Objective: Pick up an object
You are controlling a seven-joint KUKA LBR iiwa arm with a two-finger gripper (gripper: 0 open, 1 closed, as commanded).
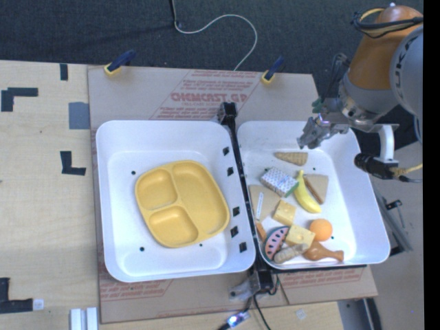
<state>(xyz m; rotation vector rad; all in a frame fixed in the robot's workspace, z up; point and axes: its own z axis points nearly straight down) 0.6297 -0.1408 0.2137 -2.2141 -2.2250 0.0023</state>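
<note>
Fig. legend, L to R. Left bin (110, 184) w/ yellow tray (181, 203) in it. Right bin (368, 215): toy food heaped in its near half, incl. checked wedge (278, 180), banana (306, 194), orange (320, 228). My end effector (311, 135) hangs over the bin's far part; can't tell if it's apart or together, nothing seen in it. Nearest pick, I judge: tan wedge (291, 158), just below-left of me, long axis running L–R across the view.
</note>
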